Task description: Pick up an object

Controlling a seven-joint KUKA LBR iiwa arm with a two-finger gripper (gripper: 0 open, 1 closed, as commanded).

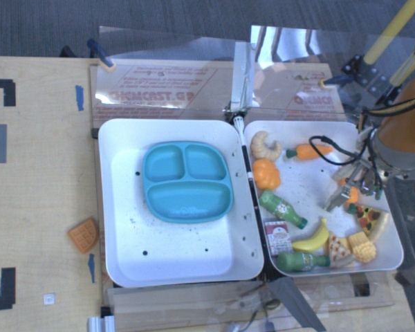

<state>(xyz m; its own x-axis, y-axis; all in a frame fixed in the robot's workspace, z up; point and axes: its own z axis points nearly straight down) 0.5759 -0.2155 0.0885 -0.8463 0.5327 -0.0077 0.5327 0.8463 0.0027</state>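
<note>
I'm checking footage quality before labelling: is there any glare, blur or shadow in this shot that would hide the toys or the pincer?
Camera view: strong glare on the clear panels behind the bins; the pincer looks soft and cluttered by cables, its tips hard to read; the blue plate and the banana are evenly lit and fairly sharp, with only faint shadows.

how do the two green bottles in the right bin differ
The upper bottle lies at a slant in the middle of the right bin, cap pointing down-right; the lower bottle lies nearly level along the near wall. The upper one touches the orange at its base end; the lower one sits under the banana, beside the pizza slice. Both are green toy bottles with a pale label, lying on their sides.
</note>
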